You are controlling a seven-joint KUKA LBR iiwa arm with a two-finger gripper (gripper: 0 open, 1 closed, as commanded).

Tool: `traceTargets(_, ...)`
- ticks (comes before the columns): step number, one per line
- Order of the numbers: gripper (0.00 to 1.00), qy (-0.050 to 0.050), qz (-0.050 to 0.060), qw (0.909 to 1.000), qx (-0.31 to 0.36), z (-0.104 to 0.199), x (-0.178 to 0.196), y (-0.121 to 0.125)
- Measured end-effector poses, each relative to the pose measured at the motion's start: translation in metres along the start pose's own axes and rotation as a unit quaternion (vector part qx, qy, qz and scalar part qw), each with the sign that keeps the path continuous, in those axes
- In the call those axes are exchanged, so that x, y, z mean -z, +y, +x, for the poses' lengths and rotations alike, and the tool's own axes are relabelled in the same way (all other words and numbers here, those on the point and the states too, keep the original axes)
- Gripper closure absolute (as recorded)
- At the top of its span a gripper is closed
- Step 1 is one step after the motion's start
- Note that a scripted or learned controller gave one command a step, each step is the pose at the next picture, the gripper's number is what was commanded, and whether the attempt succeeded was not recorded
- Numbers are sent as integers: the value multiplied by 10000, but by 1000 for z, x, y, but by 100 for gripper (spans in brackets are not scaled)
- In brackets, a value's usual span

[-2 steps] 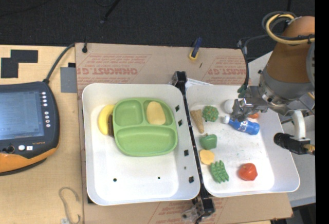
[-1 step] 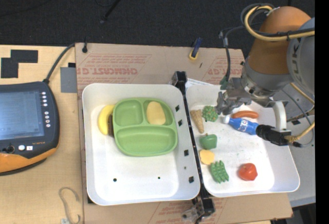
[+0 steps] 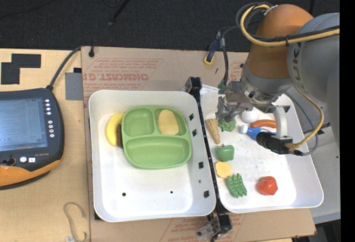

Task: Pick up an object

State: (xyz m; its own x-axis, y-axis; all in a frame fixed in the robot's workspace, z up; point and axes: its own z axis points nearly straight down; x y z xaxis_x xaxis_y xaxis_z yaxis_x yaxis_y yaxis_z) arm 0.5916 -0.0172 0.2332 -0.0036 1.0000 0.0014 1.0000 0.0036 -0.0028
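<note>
gripper [image 3: 226,116] sits low in the right bin [image 3: 310,191], near its upper left corner, fingers pointing down. a small green item [image 3: 226,125] lies right at the fingertips; it may be between them, but the view does not settle that, and the finger gap cannot be told. arm [image 3: 280,52] comes in from the right, orange band above the wrist, yellow cable looped over the top.

right bin contents, outward from the gripper: ice cream cone [image 3: 213,130] just left of the green item, lying along the bin's left wall. green pepper [image 3: 224,152] below that, then a yellow piece [image 3: 223,169] touching or nearly touching it, then a green ridged piece [image 3: 237,185] lower still. red tomato [image 3: 267,185] sits apart toward the lower right. to the right of the gripper, a cluster: white piece [image 3: 249,116], orange piece [image 3: 265,124], blue piece [image 3: 257,133], partly under the arm's hardware.

left bin [image 3: 111,191]: green divided plate [image 3: 155,144] in the upper half, pale yellow item [image 3: 168,122] in its top right compartment. banana [image 3: 113,128] lies against the plate's left edge.

outside the bins: handheld control pendant [image 3: 25,130] with screen at the far left, on the cardboard-covered bench [image 3: 39,202].
</note>
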Motion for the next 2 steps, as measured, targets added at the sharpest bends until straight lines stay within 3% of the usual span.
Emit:
traceTargets(1,100,3,-2,10000,3,46,2,13)
traceTargets(2,100,-9,-2,10000,0,48,0,24)
